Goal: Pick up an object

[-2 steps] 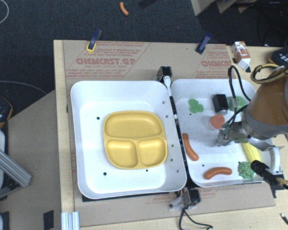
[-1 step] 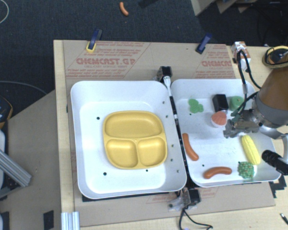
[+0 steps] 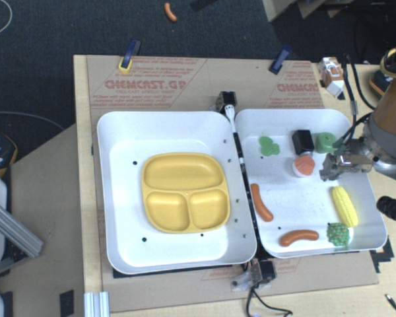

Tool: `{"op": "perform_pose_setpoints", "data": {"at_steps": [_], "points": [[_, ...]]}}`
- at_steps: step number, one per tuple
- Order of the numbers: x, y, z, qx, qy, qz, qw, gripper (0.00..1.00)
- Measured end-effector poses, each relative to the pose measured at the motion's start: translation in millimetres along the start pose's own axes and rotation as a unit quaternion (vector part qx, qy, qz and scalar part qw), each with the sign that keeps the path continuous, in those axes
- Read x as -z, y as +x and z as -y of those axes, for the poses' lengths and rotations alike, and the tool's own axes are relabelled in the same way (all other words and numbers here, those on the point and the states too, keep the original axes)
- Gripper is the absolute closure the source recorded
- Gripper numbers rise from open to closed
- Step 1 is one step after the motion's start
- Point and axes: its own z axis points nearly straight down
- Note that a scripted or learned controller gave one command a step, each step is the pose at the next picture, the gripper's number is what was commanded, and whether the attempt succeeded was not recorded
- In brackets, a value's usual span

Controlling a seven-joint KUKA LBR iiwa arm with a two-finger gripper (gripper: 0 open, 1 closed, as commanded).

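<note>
The right bin (image 3: 287, 121) holds several toy foods: a green leafy piece (image 3: 269, 146), a black block (image 3: 302, 141), a green piece (image 3: 326, 142), a red-and-white round piece (image 3: 304, 166), a corn cob (image 3: 344, 205), a broccoli (image 3: 338, 234) and two sausages (image 3: 261, 202) (image 3: 299, 237). My gripper (image 3: 332, 166) hangs over the right part of this bin, just right of the red-and-white piece and above the corn cob. Nothing shows between its fingers.
The left bin (image 3: 119, 197) holds a yellow divided tray (image 3: 185, 191). A black clip (image 3: 227, 101) sits at the bins' far join, and cables (image 3: 254, 289) at the near join. Blue clamps (image 3: 128, 55) (image 3: 279, 60) hold the board's far edge.
</note>
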Motion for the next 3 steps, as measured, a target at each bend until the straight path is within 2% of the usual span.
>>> {"op": "perform_pose_setpoints", "data": {"at_steps": [1,2,3], "points": [[15.6,-0.1,-1.1,0.0,0.001,0.0,1.0,1.0],[25.6,55.0,2.5,0.003,0.004,-0.003,1.0,1.0],[19.7,103.1,-5.9,0.003,0.004,-0.002,1.0,1.0]]}}
